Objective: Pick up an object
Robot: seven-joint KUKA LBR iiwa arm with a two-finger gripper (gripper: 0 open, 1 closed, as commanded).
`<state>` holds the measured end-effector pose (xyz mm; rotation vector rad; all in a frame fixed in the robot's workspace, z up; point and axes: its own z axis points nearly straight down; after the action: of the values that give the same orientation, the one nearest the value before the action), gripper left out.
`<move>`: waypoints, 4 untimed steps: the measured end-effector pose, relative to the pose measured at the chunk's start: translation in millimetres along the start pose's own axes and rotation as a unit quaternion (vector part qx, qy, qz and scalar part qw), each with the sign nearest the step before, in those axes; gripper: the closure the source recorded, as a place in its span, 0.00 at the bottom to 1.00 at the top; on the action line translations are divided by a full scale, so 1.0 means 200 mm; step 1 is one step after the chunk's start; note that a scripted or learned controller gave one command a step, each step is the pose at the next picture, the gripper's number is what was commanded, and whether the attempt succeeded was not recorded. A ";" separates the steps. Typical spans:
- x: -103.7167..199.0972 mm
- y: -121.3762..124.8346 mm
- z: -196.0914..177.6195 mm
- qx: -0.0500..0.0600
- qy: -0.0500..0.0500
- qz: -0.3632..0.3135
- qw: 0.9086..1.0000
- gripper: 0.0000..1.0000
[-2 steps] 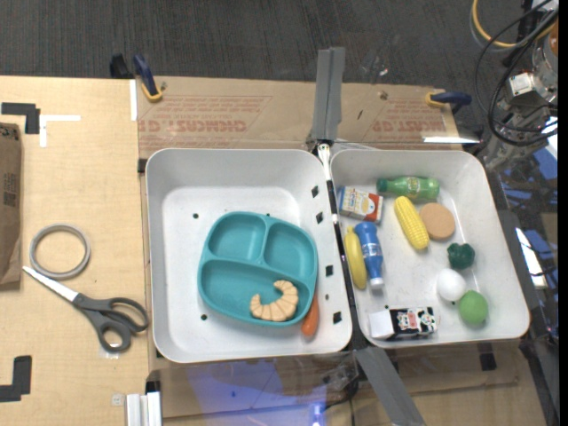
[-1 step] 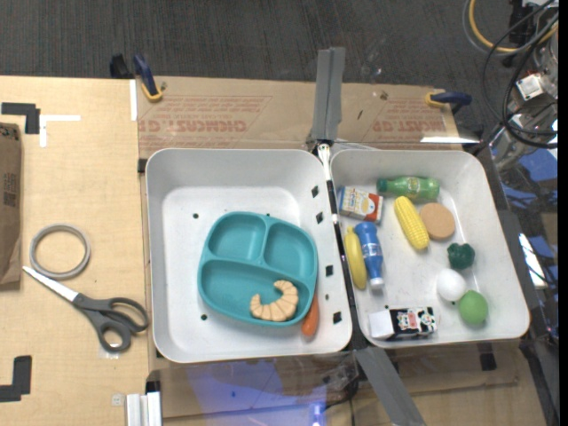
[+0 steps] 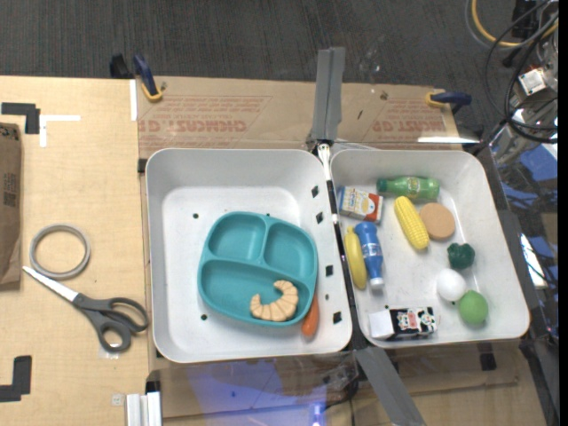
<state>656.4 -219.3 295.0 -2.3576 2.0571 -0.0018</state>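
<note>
Left bin (image 3: 169,238) with teal tray (image 3: 257,269) holding a croissant (image 3: 275,303), right bin (image 3: 493,238) crowded with corn (image 3: 410,223), bottles (image 3: 370,254), carton (image 3: 359,204), balls (image 3: 451,284)

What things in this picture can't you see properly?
- Carrot: partly tucked under the teal plate rim, camera view.
- Banana: one side is covered by the blue bottle.
- Small carton: its print is too small to read.
- Brown bag: cut off by the left edge.
- Cables: cut off by the top and right edges.
</note>
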 end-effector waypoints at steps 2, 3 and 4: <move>0.00 -0.01 -0.09 0.005 -0.004 0.005 1.000 1.00; -0.07 0.27 0.00 -0.005 0.001 -0.139 0.990 1.00; -0.08 0.26 -0.05 -0.004 0.000 -0.137 0.991 1.00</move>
<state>601.9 -211.6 303.6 -2.6232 1.7169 0.0050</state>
